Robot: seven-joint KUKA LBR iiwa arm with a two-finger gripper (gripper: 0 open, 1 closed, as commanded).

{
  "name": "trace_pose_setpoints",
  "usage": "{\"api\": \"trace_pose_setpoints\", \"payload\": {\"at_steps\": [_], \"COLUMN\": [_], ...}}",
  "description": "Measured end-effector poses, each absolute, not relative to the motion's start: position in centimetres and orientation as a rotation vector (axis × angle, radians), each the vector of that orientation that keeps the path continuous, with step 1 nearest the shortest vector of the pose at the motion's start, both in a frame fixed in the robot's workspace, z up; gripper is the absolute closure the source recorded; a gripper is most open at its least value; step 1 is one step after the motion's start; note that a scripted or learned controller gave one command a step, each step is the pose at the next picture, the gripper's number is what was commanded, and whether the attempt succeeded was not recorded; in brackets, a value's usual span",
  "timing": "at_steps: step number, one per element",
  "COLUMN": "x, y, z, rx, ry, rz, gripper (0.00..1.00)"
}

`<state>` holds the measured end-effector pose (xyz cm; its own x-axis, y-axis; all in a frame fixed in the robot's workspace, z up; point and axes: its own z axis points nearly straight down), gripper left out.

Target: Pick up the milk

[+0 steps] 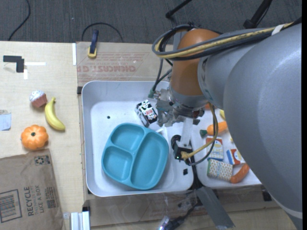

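— Two bins, you see; what sits leftmost in the near one?
— Your blue plate, then the milk, a small cow-print carton at its upper right corner.
— And the gripper?
— Just right of the milk, under the wrist; you cannot tell its state. It may nudge the carton over.
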<state>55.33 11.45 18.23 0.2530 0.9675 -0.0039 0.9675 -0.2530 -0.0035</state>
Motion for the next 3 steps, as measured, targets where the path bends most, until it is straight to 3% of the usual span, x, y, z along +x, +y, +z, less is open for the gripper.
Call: {"api": "trace_pose_setpoints", "payload": {"at_steps": [1,2,3], "x": [53.5,55.1,54.5], "y": [7.1,-0.8,2.0], "z": [22.5,19.0,19.0], "rx": [-2.627,-2.757,-2.56], "ry": [-1.723,-1.503,-1.818], "rz": [0.007,0.01,0.008], "gripper": [1.0,1.0,1.0]}}
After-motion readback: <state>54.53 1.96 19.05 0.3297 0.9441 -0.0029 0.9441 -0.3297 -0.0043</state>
